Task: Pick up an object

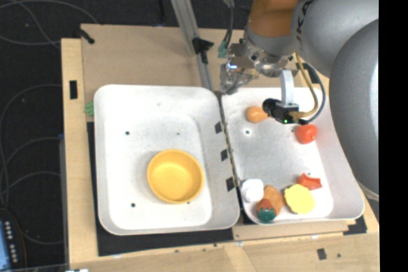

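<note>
My gripper (232,81) hangs over the far left corner of the right bin (274,150), right by the divider between the bins. A small orange ball (256,114) lies just to its right, apart from it. A red object (306,133) rests further right. At the near edge of that bin lie a white ball (252,188), an orange carrot-like piece (273,198) with a teal end (266,214), a yellow disc (299,199) and a small red piece (310,181). Nothing shows in the gripper's hold.
A yellow bowl (175,175) sits in the left bin (127,118), near its front. A slanted metal rail (182,9) rises behind the bins, close to the gripper. A black module (280,110) with a green light hangs from the wrist over the right bin.
</note>
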You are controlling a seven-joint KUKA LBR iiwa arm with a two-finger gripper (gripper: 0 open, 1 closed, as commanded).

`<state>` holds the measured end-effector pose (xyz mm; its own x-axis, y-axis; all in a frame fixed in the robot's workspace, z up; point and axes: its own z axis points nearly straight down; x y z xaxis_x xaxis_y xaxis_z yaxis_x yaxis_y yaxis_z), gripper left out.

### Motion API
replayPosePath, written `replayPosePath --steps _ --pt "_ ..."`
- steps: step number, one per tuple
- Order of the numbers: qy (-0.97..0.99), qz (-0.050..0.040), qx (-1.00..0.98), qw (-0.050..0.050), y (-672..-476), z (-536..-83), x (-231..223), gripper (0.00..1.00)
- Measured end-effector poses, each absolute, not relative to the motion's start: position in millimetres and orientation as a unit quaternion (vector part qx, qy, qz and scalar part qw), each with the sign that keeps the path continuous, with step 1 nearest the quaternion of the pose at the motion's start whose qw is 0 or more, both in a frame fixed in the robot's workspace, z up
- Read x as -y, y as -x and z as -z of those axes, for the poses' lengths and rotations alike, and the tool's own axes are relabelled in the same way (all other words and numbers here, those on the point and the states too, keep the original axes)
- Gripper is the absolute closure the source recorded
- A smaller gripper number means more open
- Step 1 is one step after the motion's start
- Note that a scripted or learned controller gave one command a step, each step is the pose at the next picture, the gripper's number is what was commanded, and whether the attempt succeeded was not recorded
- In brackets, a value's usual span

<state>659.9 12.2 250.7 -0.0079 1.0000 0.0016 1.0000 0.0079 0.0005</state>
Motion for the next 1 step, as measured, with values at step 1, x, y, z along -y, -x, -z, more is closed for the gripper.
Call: replayPosePath --steps 1 --pt "0.704 0.0012 0.71 0.0 -660.7 -258.4 -68.5 1.0"
